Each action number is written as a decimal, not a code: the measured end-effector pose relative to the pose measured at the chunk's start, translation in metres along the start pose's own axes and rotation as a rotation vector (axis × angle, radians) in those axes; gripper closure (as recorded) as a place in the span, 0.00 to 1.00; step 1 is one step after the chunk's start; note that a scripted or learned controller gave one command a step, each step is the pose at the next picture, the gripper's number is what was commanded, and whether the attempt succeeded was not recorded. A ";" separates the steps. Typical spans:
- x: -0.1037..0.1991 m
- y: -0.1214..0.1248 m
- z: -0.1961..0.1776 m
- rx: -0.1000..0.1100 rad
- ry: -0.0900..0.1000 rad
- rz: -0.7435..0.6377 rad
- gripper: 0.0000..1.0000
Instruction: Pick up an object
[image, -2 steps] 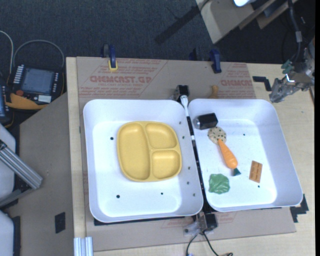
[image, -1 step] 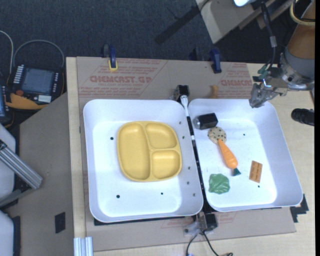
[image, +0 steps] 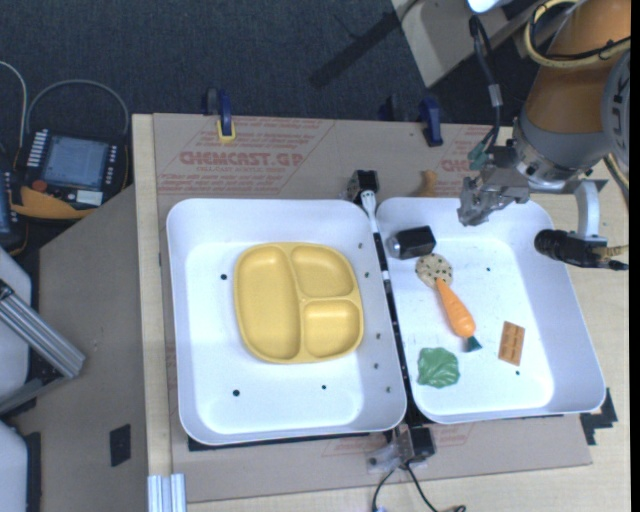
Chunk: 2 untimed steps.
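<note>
My gripper (image: 481, 207) hangs over the far edge of the right bin (image: 560, 330), with nothing seen between its fingers. In that bin lie a black block (image: 412, 242) at the far left, a speckled beige round piece (image: 434, 267) just below it, and an orange carrot (image: 457, 310) pointing toward the near right. A green leafy piece (image: 438, 367) sits near the front and a brown cracker (image: 511, 343) to its right. The black block is the closest thing to the gripper, a short way to its left and nearer the front.
The left bin (image: 200, 380) holds a yellow divided plate (image: 297, 300) in its middle. A black rail (image: 383, 280) runs between the two bins. Blue clamps (image: 224, 115) stand on the cardboard at the back edge.
</note>
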<state>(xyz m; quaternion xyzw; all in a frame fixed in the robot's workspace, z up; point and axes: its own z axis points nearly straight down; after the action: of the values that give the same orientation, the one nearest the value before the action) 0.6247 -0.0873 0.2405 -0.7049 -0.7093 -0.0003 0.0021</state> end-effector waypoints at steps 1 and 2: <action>0.044 -0.004 0.006 0.000 -0.001 0.001 1.00; 0.099 -0.013 0.019 0.001 0.000 0.001 1.00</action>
<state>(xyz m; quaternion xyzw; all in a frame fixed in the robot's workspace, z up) 0.6114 0.0120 0.2218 -0.7052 -0.7090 0.0001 0.0023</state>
